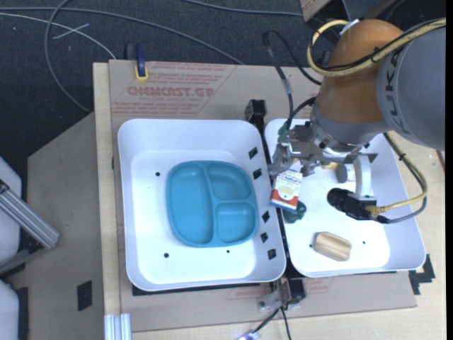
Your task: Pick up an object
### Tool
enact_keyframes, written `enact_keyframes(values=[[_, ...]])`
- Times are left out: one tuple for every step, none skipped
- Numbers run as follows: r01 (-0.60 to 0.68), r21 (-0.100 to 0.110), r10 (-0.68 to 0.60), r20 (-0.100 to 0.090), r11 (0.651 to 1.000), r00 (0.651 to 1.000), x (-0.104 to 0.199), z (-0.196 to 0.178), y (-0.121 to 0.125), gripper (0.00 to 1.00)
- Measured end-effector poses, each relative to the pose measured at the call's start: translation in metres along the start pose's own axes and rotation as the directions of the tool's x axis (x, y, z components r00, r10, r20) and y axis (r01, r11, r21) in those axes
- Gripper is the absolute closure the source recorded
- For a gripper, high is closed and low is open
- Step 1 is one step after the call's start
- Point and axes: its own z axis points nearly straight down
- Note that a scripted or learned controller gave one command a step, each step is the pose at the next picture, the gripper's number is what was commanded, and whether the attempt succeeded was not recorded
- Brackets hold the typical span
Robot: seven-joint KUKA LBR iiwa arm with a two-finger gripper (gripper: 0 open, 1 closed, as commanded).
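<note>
Claw (296, 163) over right white bin (396, 250), touching small red-and-white carton (287, 190); finger state cannot be told. Tan wooden block (332, 246) nearby.

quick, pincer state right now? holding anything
pincer: closed on the small white and red carton, which hangs between its fingers above the right white bin.

Small carton (287, 189) — white/red, tilted, right bin's (396, 250) left edge.
</note>
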Motion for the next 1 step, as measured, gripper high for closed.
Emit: enact_keyframes(values=[[0.002, 0.0, -0.002, -0.001, 1.0, 1.0, 0.056, 0.0005, -0.0311, 1.0]])
